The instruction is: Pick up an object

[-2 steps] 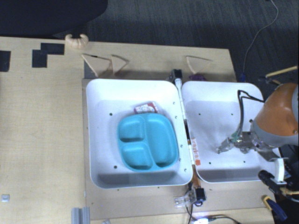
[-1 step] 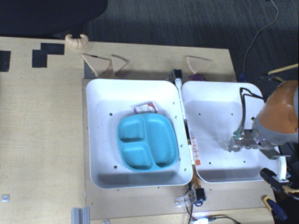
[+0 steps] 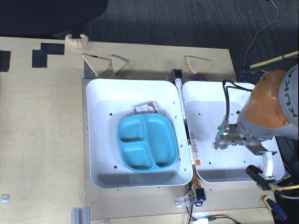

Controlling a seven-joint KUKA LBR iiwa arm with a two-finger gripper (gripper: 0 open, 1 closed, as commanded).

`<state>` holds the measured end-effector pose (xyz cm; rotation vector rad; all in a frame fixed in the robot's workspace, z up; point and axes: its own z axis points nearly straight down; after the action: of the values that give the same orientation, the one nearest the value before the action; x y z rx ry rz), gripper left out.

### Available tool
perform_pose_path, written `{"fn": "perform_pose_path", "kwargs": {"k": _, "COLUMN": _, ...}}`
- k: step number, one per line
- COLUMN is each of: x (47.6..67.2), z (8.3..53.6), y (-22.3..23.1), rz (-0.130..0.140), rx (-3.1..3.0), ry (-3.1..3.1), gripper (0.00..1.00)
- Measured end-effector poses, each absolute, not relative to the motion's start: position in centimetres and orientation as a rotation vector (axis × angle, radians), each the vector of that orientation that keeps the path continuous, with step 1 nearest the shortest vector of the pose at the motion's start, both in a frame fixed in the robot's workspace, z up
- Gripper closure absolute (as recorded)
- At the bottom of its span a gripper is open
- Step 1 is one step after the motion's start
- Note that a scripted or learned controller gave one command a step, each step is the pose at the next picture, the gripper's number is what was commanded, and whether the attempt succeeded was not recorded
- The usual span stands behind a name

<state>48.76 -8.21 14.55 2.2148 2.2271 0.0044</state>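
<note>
Two shallow white plastic bins side by side on pale wooden bench [image 3: 42, 139]: left bin [image 3: 100, 125] centre frame, right bin [image 3: 208, 101] right of centre. Lying flat in left bin, a turquoise plastic divided plate with three compartments [image 3: 148, 141], slightly rotated, filling most of the bin floor. Just above the plate, touching or tucked under its upper edge (hard to tell which), a small red-and-white packet [image 3: 145, 108]. Grey arm with orange band [image 3: 266, 104] entering from right edge of frame, over the right bin. Two-finger gripper [image 3: 224, 139] low over right bin's floor, right-centre of frame, well apart from plate and packet. Fingers small and blurred; spread or pressed together, cannot tell. Nothing visibly pinched between them. Black cable [image 3: 227, 97] looping along the wrist. Small tan knob-like object [image 3: 76, 41] on bench at upper left of frame.
</note>
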Motion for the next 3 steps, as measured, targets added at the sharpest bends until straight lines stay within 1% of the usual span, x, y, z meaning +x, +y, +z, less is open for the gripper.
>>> {"fn": "perform_pose_path", "kwargs": {"k": 1, "x": 48.8, "z": 18.5, "y": 0.4, "rz": 0.005, "rx": 2.215, "ry": 2.228, "gripper": 1.00}}
{"fn": "perform_pose_path", "kwargs": {"k": 2, "x": 48.7, "z": 19.9, "y": 6.2, "rz": 0.003, "rx": 2.215, "ry": 2.228, "gripper": 1.00}}
{"fn": "perform_pose_path", "kwargs": {"k": 3, "x": 53.8, "z": 30.5, "y": -1.2, "rz": 0.005, "rx": 2.215, "ry": 2.223, "gripper": 1.00}}
